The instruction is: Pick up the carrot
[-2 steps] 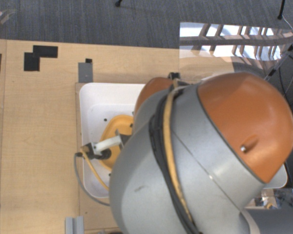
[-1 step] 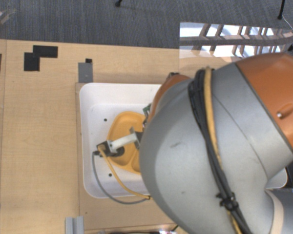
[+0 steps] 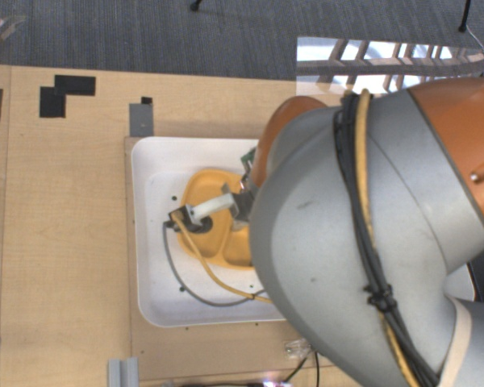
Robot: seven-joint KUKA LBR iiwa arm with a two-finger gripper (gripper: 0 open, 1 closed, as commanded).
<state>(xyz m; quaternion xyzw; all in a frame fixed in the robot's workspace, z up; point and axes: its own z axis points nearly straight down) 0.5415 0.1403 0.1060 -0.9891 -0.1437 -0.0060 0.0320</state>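
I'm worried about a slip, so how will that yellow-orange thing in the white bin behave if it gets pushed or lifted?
The yellow-orange thing looks smooth, so it is probably slippery. Its rounded outline suggests it may rock or slide on the floor of the white bin. The arm hides part of it, so its weight is unclear.

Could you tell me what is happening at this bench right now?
The grey and orange arm stretches in from the right over the white bin. Its wrist end sits low over a yellow-orange object lying in that bin. This may be the carrot, though I cannot be sure. The arm's bulk covers much of that spot, so I cannot tell whether anything is gripped.
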